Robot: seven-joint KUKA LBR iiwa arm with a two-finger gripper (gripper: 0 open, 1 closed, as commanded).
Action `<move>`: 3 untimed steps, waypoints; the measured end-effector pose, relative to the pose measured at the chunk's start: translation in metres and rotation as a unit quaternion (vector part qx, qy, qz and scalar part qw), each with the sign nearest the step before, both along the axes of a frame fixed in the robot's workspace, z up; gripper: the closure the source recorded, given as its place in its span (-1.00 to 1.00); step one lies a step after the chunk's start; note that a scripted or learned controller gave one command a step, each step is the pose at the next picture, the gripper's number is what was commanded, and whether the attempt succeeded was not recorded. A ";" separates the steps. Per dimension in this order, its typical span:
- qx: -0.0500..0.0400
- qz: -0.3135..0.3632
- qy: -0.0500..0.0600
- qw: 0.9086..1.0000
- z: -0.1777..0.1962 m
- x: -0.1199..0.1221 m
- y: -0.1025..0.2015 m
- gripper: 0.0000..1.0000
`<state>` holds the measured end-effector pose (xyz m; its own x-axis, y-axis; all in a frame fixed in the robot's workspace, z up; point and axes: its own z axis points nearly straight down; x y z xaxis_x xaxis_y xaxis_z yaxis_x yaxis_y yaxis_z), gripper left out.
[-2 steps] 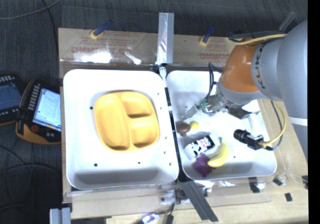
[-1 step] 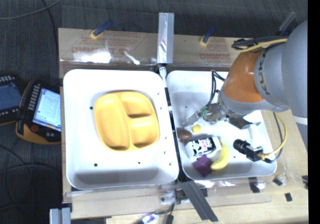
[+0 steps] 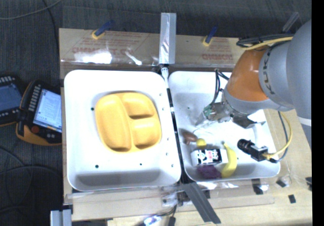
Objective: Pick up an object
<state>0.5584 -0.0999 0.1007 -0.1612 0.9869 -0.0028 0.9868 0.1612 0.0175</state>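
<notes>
My tabletop carries two white bins side by side. The left bin holds a yellow divided tray lying flat near its middle. My arm, grey with its orange band, reaches over the right bin from the right. My pincer hangs low over the middle of that bin, and I cannot tell how it stands from this angle. Near the bin's front wall lies a cluster: a yellow banana, a small black-and-white box just beside it, a purple item in front, and a brown piece toward the divider.
</notes>
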 end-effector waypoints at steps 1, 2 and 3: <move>0.000 -0.045 0.010 0.999 0.082 -0.026 0.047 1.00; 0.001 -0.053 0.011 0.999 0.108 -0.064 0.054 1.00; 0.000 -0.100 0.011 0.995 0.082 -0.075 0.094 1.00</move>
